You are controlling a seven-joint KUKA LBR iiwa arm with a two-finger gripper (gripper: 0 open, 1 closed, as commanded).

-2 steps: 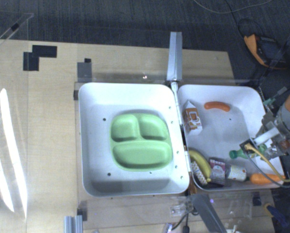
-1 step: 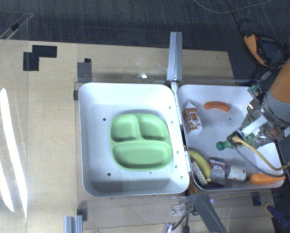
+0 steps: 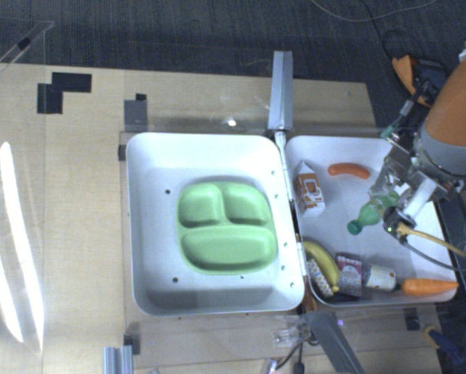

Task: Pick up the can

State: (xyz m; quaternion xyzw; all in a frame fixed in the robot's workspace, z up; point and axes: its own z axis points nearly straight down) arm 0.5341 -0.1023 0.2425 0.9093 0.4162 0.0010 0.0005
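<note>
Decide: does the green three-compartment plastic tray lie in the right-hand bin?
No. The green three-compartment plastic tray lies in the left white bin.

Counter (image 3: 77, 232) with two bins
Left bin (image 3: 151, 209) and right bin (image 3: 338, 150) are set side by side on it, touching.

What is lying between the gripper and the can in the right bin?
In the camera view, a green bottle lies close under the gripper. From there down to the can, near the bin's front edge, the white floor is bare.
</note>
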